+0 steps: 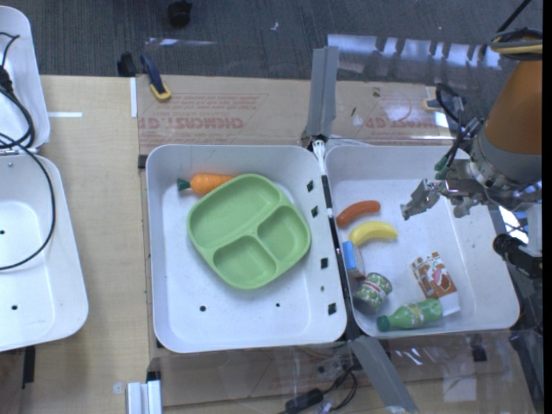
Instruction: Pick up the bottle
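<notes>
Hovering above the right bin [483, 317], your gripper [420, 202] is carrying nothing; you cannot tell its state. The green bottle [410, 316] is lying on its side along the near wall, well apart, making a low sideways approach likely

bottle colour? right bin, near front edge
Green body with a white cap, label also greenish; the bottle shows in the camera view.
</notes>
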